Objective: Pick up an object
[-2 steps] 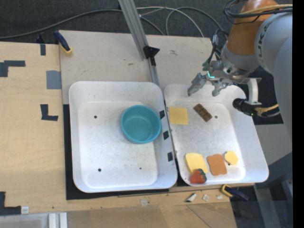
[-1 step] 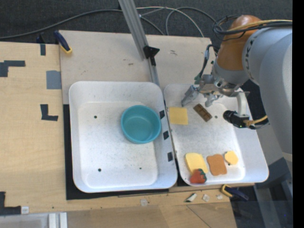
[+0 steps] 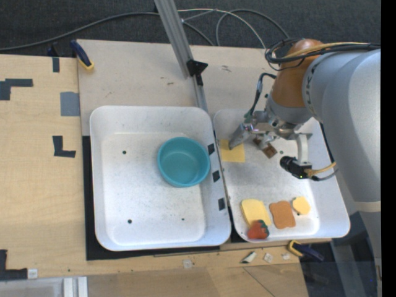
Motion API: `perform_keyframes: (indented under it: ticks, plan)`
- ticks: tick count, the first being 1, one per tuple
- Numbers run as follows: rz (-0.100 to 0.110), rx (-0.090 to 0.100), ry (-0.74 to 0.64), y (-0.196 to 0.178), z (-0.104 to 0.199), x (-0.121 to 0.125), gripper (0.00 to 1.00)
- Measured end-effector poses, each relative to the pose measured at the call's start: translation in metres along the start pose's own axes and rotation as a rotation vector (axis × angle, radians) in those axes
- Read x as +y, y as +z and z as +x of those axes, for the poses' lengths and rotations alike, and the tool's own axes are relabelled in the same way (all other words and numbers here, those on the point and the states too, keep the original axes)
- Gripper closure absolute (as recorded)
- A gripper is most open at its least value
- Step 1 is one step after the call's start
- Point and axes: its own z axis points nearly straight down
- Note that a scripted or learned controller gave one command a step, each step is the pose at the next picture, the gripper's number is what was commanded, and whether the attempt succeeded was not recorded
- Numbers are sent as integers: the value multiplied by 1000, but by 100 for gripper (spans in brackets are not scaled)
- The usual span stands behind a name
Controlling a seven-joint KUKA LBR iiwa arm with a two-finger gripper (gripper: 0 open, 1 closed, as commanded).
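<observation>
Reaching in from the right, the grey KUKA arm with its orange band (image 3: 296,82) hangs over the far end of the right-hand shallow white plastic bin (image 3: 328,228). Its two-finger gripper (image 3: 238,142) sits low at that bin's far left corner, just over a flat pale-yellow square slice (image 3: 234,154); whether the jaws are apart or together cannot be told, and nothing is seen held between them.

Beside it, the left-hand shallow white plastic bin (image 3: 117,184) holds a round teal plastic bowl (image 3: 183,161), upright, towards its right wall.

Along the right bin's near edge lie four small pieces close together: a pale-yellow rounded block (image 3: 253,210), an orange toast-like slab (image 3: 282,215), a small round yellow piece (image 3: 301,205), and a red strawberry-shaped toy (image 3: 258,229) touching the yellow block. A small brown piece (image 3: 268,151) lies just right of the gripper.

No readable writing or brand marks can be made out.
</observation>
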Motion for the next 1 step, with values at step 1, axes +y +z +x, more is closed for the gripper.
perform_keyframes:
  ticks: [1]
  plan:
    - [-5, 0, -2, -14, 1, 2, 100]
